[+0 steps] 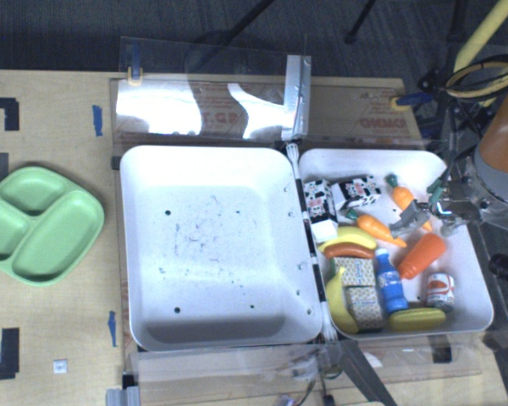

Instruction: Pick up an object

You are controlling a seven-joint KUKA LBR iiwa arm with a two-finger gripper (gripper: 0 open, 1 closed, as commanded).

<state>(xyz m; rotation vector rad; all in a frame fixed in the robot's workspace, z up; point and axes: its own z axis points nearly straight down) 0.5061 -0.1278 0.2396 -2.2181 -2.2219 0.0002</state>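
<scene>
The counter [51, 117], pale wood with black corner marks, was seen from above against a dark floor with stand legs at the far side. Two shallow white bins were set side by side on it: the left bin [152, 176] showed only faint scuffs and a few dark dots, while the right bin [470, 303] was crowded. One green divided plate [39, 224] lay on the counter well to the left of the bins. The grey arm [491, 155] was reached in from the right, and its gripper [416, 216] was lowered over the far right part of the right bin, just above the carrots; whether the jaws were open or closed could not be told, and nothing was seen between them. In that bin were counted three carrots [422, 255], two bananas [349, 244], one blue bottle [389, 284], one red-and-white can [440, 289], two black-and-white cartons [356, 193] and some speckled blocks [360, 299].
</scene>
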